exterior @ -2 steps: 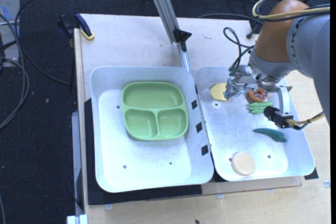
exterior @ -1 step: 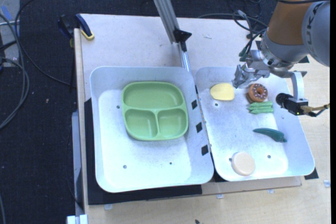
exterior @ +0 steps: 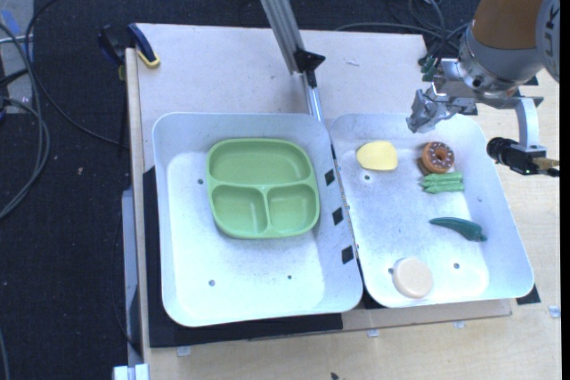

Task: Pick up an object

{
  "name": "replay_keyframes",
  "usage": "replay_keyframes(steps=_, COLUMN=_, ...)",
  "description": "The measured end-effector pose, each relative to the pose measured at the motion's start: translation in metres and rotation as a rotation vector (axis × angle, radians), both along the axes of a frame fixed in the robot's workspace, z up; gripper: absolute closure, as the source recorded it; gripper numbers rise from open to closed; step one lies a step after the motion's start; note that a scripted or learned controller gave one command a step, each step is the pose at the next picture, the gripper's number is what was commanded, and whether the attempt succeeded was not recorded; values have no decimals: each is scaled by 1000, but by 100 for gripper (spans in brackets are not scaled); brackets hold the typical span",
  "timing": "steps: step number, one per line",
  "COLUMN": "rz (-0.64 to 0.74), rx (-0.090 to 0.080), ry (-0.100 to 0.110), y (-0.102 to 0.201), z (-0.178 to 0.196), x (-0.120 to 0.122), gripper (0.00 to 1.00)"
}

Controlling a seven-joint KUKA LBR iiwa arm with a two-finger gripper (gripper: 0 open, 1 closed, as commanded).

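On the counter [exterior: 223,67] sit 2 shallow white bins side by side. The left bin [exterior: 187,280] holds a green divided plate [exterior: 264,188] with 3 compartments, lying flat in the bin's upper half and well apart from everything else. A slanted metal pole [exterior: 276,0] comes down from the top of the view and ends near the seam between the bins.

The right bin [exterior: 508,267] carries the loose objects. Nearest the seam, toward the top, lies a yellow lump [exterior: 378,157] (rounded, its exact kind hard to tell). Lower down, near the bin's front edge, rests a pale round disc [exterior: 413,278]. To the right of the yellow lump is a brown ring-shaped doughnut [exterior: 437,157], and just below it, almost touching, a light green ridged piece [exterior: 443,183]. Farther down lies a dark green curved piece [exterior: 460,228], apart from the others.

The claw [exterior: 426,118] hangs over the bin's top rim, just above and left of the doughnut, below the grey arm [exterior: 508,31] with its orange band. Nothing shows between its fingers; how far they are spread cannot be made out from this angle
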State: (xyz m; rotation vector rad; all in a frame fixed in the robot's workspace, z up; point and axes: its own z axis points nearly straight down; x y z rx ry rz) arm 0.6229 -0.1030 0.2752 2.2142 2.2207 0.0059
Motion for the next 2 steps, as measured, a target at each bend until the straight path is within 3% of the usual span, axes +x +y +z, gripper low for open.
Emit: replay_keyframes(steps=2, rz=3, rx=1, ry=9, y=103, z=-18, x=-23, gripper=100)
